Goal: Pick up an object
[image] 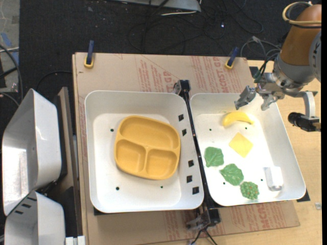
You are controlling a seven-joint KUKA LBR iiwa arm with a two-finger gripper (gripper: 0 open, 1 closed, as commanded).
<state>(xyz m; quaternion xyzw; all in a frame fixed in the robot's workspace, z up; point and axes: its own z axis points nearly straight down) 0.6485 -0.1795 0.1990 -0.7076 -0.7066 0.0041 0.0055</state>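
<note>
Camera view: the end effector [254, 100] hangs at the upper right of the frame, over the far edge of the right bin [292, 152], with its two fingers spread apart and nothing between them. Just below it in the frame lies a yellow banana [238, 118], the nearest candidate to pick up. Lower down sit a pale yellow block [241, 144], two green leaves [214, 156] and [232, 174], a green bunch of grapes [249, 190] and a small white piece [273, 177] near the lower right corner. The left bin [97, 152] holds a yellow divided tray [147, 147] at the centre left of the frame.

The banana is curved and lies flat, so I judge that fingers closing across its bend could pinch one end and squirt it aside. It also lies near the bin's far wall, which may catch a finger on the descent. The leaves look thin and would likely slip under the fingertips.
</note>
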